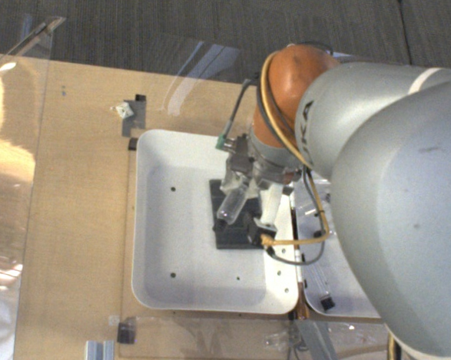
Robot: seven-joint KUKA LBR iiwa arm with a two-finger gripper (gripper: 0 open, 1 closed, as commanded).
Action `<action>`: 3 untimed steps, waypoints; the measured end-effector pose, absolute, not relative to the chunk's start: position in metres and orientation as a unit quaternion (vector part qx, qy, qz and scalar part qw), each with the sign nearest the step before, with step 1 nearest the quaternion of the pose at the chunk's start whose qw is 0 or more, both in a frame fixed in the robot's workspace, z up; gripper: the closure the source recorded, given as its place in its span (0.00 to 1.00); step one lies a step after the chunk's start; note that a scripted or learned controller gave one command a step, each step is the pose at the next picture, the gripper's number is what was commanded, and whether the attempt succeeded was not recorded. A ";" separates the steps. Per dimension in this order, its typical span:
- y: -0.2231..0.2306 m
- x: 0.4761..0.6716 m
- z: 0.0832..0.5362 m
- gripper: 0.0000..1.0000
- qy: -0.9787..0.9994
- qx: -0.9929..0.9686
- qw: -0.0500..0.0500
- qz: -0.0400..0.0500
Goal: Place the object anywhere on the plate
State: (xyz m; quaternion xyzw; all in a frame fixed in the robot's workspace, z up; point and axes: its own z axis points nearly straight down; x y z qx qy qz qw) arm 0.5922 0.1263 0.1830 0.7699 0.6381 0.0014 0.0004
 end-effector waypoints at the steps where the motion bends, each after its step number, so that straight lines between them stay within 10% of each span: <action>1: 0.182 0.516 0.150 1.00 0.617 0.787 0.000 0.001; 2: 0.236 0.590 0.236 1.00 0.665 0.747 0.001 0.002; 3: 0.234 0.648 0.100 1.00 0.462 0.887 0.001 -0.001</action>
